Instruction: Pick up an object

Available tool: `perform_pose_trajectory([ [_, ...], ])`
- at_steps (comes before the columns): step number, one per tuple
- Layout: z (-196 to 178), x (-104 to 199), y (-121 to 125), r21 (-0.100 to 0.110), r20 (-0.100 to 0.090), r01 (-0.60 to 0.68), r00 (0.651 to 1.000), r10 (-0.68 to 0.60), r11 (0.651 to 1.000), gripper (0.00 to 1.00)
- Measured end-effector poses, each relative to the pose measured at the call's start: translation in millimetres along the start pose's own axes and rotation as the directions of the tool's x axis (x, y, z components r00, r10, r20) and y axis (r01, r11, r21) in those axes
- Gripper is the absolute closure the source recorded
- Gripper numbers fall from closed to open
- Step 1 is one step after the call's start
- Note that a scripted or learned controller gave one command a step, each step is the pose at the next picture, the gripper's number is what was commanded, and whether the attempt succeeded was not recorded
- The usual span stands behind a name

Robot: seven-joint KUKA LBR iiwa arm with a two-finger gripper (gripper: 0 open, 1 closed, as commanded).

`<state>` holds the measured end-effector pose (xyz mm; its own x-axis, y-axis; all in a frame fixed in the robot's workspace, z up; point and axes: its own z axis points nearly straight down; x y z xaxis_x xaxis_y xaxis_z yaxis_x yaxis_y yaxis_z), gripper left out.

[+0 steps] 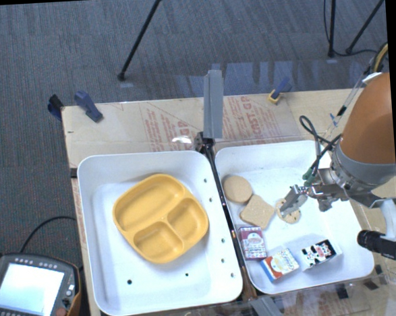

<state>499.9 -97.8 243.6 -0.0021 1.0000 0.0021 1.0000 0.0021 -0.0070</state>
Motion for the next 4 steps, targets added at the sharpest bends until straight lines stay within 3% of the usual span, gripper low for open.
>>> perform_pose_trajectory([
  [1, 136, -22, 42, 0.004, -0.002, 0.274, 0.962, -0.274, 0.962, 0.00],
  [2, 156, 6, 114, -0.004, 0.002, 0.302, 0.953, -0.302, 0.953, 0.00],
  [3, 147, 4, 114, -0.004, 0.001, 0.296, 0.955, -0.296, 0.955, 1.00],
  [4, 156, -59, 78, -0.004, 0.001, 0.026, 1.000, -0.026, 1.000, 1.00],
])
